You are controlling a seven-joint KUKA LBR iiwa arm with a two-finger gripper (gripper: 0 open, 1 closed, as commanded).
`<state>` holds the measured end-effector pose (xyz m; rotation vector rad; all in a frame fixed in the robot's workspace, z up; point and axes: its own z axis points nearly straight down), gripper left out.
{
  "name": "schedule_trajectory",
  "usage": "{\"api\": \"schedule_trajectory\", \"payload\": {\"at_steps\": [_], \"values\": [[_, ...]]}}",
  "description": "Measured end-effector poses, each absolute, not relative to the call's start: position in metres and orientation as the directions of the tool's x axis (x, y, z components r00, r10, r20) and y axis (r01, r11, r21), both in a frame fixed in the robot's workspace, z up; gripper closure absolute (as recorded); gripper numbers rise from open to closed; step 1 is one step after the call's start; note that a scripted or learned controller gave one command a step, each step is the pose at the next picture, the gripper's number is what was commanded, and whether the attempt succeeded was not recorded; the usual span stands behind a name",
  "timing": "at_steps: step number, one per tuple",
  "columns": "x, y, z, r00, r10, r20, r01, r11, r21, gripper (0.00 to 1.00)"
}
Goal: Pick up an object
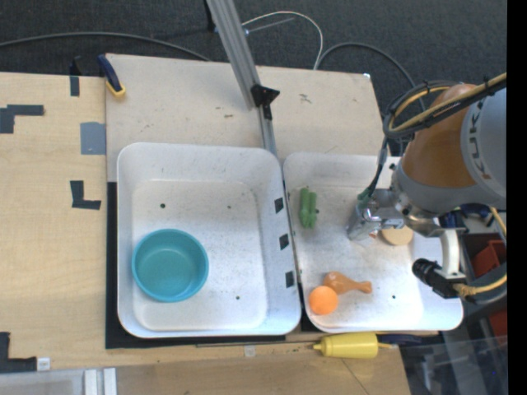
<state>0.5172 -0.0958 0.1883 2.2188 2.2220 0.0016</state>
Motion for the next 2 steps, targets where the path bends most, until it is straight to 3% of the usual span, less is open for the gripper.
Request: {"api": "schedule_trajectory", "payload": {"at_steps": [1,2], "values": [[0.518,-0.096,0.233,-0.001,1.000,-0.001,1.000,0.001,0.002,1.00],[0.539,-0.039,0.238,-0.008,1.000,0.001,1.000,0.008,0.000,1.00]]}}
